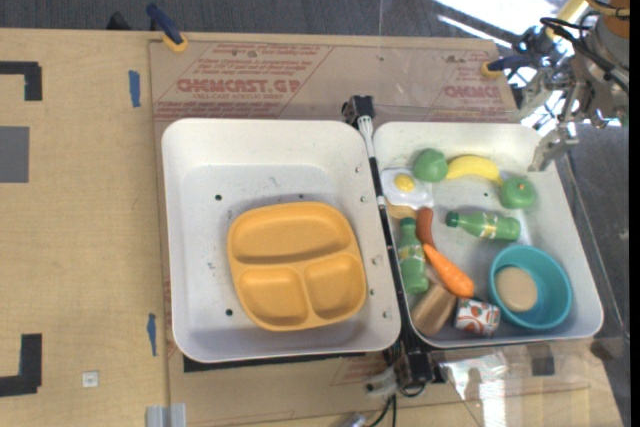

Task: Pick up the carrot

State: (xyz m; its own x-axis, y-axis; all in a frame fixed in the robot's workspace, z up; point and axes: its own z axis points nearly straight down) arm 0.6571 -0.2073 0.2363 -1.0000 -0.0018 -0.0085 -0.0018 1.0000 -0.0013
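Nearest the camera, at 6 o'clock in the right bin (585, 245), a small red-and-white can (477, 316) lies against the near wall, with a brown bread-like piece (433, 308) just to its 9 o'clock and a teal bowl (531, 287) holding a tan round to its 3 o'clock. One carrot (448, 270) lies slanted in that bin's near-left part, touching the brown piece, with a red sausage (425, 224) at its 12 o'clock end and a green bottle (410, 253) along the left wall. Counted further: one green-and-yellow bottle (486, 225), one banana (472, 167), two green round fruits (at 11 and 2 o'clock of the bin), one fried egg (405, 183). Little bare floor remains there. The left bin (190, 215) carries one yellow divided plate (296, 263), with bare floor all around it. The pincer (560, 130) hangs over the right bin's far right rim, at about 1 o'clock from the carrot and well apart; whether its tips are spread I cannot tell. The worktop (70, 245) lies bare at 9 o'clock.
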